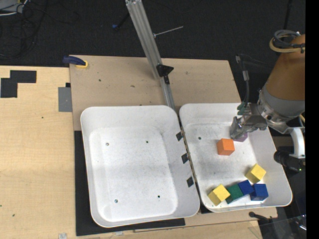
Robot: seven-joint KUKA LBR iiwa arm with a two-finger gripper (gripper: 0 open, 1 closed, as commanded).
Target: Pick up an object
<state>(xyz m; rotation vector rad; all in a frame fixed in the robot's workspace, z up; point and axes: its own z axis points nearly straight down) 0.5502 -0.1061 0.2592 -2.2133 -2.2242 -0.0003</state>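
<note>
Dark floor behind the desk (149, 83); we can't tell the claw (239, 131) state, just above the orange cube (226, 146), so it could nudge it away.

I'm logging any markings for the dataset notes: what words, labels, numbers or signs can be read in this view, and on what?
None can be read. The blocks, such as the orange cube, show plain faces, and both white bins and the gripper carry no legible marking.

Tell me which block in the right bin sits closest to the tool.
The orange block, alone mid-bin just below-left of the tool. The two yellow, two blue and green blocks lie farther away, near the bin's front edge.
</note>
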